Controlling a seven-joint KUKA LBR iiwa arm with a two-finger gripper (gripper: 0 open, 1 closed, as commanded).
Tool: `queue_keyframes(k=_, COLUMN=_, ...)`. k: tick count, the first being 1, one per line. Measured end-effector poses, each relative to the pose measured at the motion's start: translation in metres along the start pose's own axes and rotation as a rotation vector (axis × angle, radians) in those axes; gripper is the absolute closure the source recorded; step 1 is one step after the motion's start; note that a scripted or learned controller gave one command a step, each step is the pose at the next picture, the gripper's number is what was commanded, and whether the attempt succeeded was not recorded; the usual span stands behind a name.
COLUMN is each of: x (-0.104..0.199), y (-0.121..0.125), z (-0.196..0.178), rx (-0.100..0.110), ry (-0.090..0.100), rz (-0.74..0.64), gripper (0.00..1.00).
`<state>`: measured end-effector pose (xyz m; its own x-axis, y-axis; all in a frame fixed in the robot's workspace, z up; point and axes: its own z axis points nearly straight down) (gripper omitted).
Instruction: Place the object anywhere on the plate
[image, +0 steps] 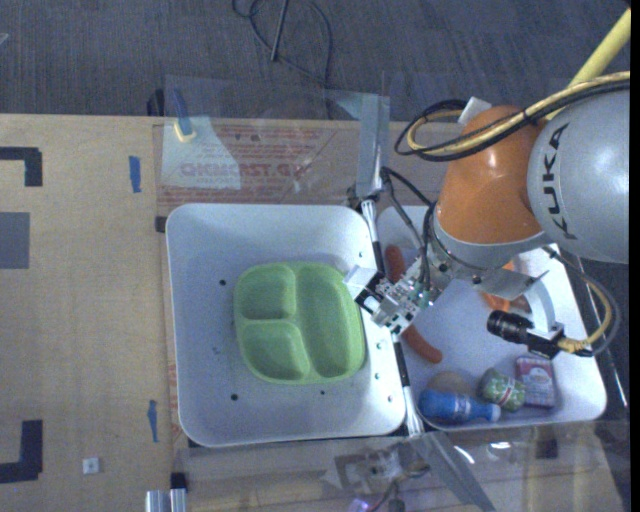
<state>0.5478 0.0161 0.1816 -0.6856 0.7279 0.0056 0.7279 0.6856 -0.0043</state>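
Camera view gripper (385, 303): above the divide between bins, finger state unclear.
Plate (298, 322): green, in left bin (200, 250).
Sausage (425, 348): right bin (580, 385), beside gripper.

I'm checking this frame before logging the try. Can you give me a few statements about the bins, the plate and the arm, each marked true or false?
1. The green plate lies in the left bin. True.
2. The plate has three compartments. True.
3. A hot dog lies on the plate. False: the plate bears nothing; a hot dog lies in the right bin.
4. The blue bottle lies in the left bin. False: it lies at the right bin's near edge.
5. The gripper hangs over the wall between the bins. True.
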Motion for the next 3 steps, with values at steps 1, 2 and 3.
queue_keyframes(k=1, x=0.042, y=-0.008, z=-0.002, rx=-0.004, ry=-0.003, rz=0.059, gripper=1.00)
queue_keyframes(k=2, x=0.042, y=-0.010, z=0.001, rx=0.001, ry=0.000, rz=0.060, gripper=0.00)
queue_keyframes(k=3, x=0.059, y=-0.038, z=-0.076, rx=-0.006, ry=-0.007, rz=0.086, gripper=0.00)
